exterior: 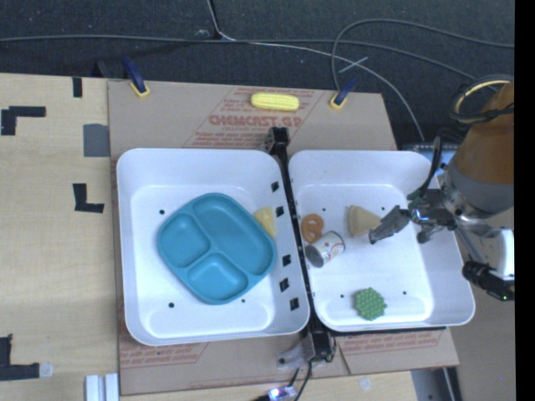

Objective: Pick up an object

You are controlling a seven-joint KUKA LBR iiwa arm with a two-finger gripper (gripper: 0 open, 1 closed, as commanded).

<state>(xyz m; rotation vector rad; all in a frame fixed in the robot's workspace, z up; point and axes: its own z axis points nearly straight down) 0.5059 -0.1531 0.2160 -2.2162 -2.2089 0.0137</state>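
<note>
Two white bins, the left bin [134, 224] and the right bin [443, 299], sit side by side on a brown cardboard sheet [201, 119] with red print, which lies on a light wooden bench [50, 249]. Two blue-and-yellow clamps [136, 80] [343, 92] hold the far edge of the cardboard. Behind it, thin cables [251, 42] run over a dark carpet [100, 7].
</note>
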